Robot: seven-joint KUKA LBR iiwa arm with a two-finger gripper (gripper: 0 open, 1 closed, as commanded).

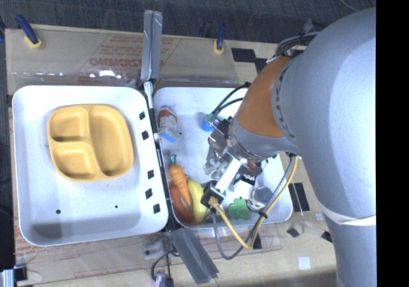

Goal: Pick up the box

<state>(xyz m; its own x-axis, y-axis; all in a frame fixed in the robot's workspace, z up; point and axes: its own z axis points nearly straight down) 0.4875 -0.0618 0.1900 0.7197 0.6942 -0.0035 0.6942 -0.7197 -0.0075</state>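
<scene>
My gripper (pixel 216 159) hangs low over the middle of the right bin (pixel 192 103), pointing down toward the bin floor. A small white box-like thing (pixel 245 181) with dark markings lies just right of the gripper, partly hidden under the wrist. The view shows nothing clearly held in the gripper. The grey arm with its orange band (pixel 262 110) covers the right part of this bin.
The right bin also holds a small bottle-like packet (pixel 167 123), a carrot (pixel 179 183), a yellow fruit (pixel 197 209), a green piece (pixel 239 209), a blue piece (pixel 209 121) and a clear cup (pixel 261 197). A yellow divided plate (pixel 91 140) lies in the left bin (pixel 38 215).
</scene>
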